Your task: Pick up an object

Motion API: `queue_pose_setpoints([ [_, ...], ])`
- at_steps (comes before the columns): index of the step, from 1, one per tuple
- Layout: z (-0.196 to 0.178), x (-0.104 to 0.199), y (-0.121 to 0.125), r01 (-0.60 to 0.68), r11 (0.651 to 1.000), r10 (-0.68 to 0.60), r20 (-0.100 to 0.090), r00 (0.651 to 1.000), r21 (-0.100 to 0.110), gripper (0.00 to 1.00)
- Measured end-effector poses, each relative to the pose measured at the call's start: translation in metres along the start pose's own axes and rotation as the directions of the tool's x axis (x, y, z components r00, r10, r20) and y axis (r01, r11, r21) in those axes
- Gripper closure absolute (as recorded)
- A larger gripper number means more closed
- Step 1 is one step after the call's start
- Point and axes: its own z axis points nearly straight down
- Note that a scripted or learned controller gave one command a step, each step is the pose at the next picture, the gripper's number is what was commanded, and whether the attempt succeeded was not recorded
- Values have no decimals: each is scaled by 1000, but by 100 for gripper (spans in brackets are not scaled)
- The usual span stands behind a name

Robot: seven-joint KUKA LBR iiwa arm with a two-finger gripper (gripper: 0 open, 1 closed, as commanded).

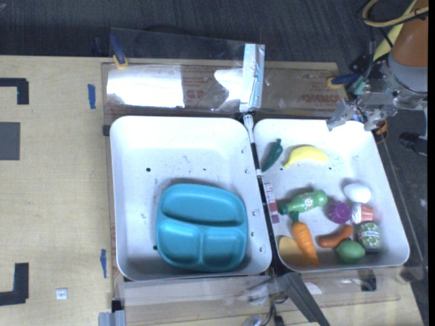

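Observation:
The right bin [391, 202] holds toy food. A yellow banana [304, 155] lies near its back, with a dark green pepper [272, 155] to its left by the bin wall. Lower down are a green bottle [304, 202], a white egg [357, 193], a purple piece [340, 212], a small can [369, 235], a brown sausage [335, 237], an orange carrot [304, 241] and a green lime [350, 250]. My gripper [355, 113] hangs over the bin's back right corner, above and right of the banana, with nothing seen in it.
The left bin [136, 148] bears a blue divided plate [202, 227]. A clear plastic sheet [183, 80] stands behind the bins. The arm's orange band [413, 43] and yellow cables [387, 9] are at the upper right. Wooden bench [47, 182] lies to the left.

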Motion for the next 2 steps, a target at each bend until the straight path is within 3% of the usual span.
queue_pose_setpoints([
  [1,94,38,-68,264,965,-264,-2,965,3,0],
  [2,143,54,-92,511,859,-511,4,859,-6,0],
])
